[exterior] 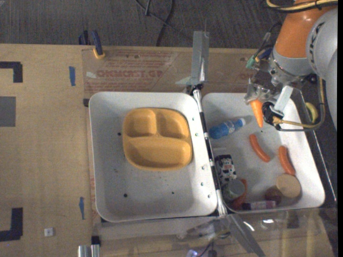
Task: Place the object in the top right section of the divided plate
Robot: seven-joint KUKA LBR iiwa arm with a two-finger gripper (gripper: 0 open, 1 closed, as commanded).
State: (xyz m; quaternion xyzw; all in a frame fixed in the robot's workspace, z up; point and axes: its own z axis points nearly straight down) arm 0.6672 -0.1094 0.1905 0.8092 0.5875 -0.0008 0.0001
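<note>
A yellow divided plate (126,143) lies in the left bin (107,191). It has two small sections along its far side and one wide section on the near side; its top right section (174,124) holds nothing. My gripper (258,99) hangs over the far part of the right bin (313,189). It is shut on an orange carrot (258,114), which points down from between its fingers, above the bin floor.
In the right bin lie a blue bottle (226,128), two orange sausages (260,148) (286,160), a black-and-white carton (226,167), a cup (235,189), a round wooden disc (288,185) and a marker (260,204). A metal divider (200,63) stands between the bins.
</note>
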